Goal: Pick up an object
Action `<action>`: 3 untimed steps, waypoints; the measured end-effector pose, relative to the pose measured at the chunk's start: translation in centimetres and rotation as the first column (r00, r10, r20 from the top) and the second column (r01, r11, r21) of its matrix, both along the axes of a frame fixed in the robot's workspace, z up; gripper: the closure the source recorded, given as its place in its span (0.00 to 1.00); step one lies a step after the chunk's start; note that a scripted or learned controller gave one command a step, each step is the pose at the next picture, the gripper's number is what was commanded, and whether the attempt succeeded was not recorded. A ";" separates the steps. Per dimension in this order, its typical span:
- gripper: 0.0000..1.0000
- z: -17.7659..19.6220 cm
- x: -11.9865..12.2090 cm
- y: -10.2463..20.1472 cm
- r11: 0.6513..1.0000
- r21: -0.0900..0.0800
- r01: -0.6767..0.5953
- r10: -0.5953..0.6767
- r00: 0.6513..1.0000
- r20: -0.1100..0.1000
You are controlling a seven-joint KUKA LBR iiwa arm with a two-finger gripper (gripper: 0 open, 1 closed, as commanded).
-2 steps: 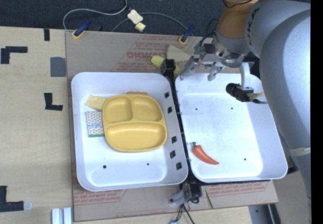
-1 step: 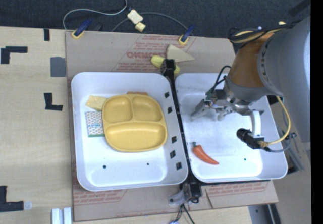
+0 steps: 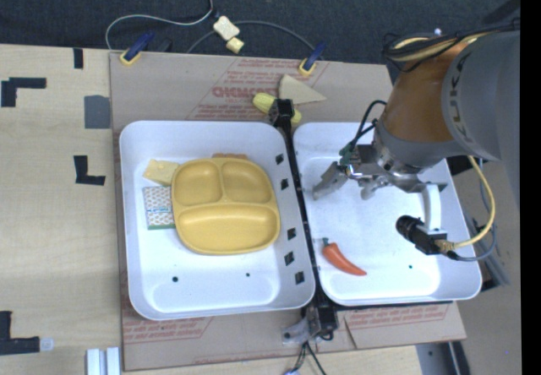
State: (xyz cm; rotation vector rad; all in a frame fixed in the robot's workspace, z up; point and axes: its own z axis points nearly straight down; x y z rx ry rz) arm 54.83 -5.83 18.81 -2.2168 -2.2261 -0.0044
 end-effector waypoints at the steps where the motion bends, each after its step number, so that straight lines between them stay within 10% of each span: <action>1: 0.00 -0.4 -6.8 -0.6 1.000 -0.001 0.006 -0.006 1.000 -0.008; 2: 0.00 -9.6 -4.6 -4.5 1.000 -0.003 0.007 -0.007 1.000 -0.010; 3: 1.00 -8.1 -4.5 -4.2 1.000 0.000 0.004 -0.004 1.000 -0.007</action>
